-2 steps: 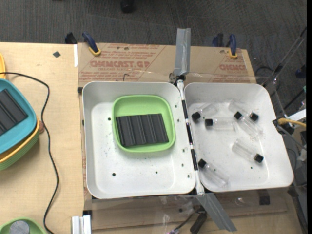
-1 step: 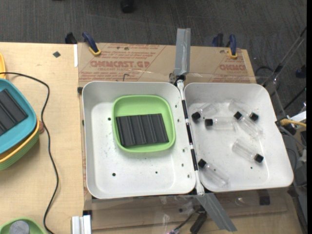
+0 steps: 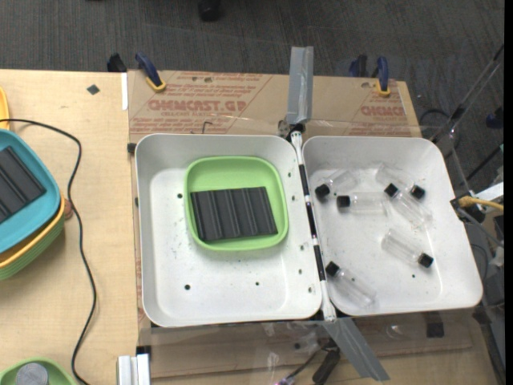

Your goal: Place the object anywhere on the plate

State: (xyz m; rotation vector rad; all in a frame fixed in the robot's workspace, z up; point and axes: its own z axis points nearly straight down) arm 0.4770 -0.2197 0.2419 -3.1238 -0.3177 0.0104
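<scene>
**Op:** Camera view, one frame. Left bin [image 3: 156, 239] holds the green plate [image 3: 236, 173], upper centre of that bin, with a black ribbed pad [image 3: 233, 213] lying flat in it. Right bin [image 3: 449, 239] holds the objects: clear vials with black caps, scattered. I count roughly six caps; one vial [image 3: 407, 249] sits lower right in the bin, another [image 3: 346, 282] at lower left near the bin wall, the rest bunch along the top.

**Log:** Gripper?

**Op:** I cannot tell its state, so I record nothing on what it grips.

**Log:** Handling?

**Op:** My judgement: the vials are light, rigid, smooth, likely to roll or squirt out of a pinch. Clear bodies are hard to make out against white; the caps are my only firm marks. I would close across the body just behind the cap, fingers square to the long axis. The lower-right vial lies well apart from the others, so it is my pick.

**Log:** Surface and room?

**Op:** Bin floors are flat, white, with low walls. The ribbed pad should stop rolling on the plate. Wood bench [image 3: 88, 215] at left carries a black cable [image 3: 80, 215] and teal trays [image 3: 28, 199]; cardboard [image 3: 200, 103] is clamped behind the bins.
</scene>
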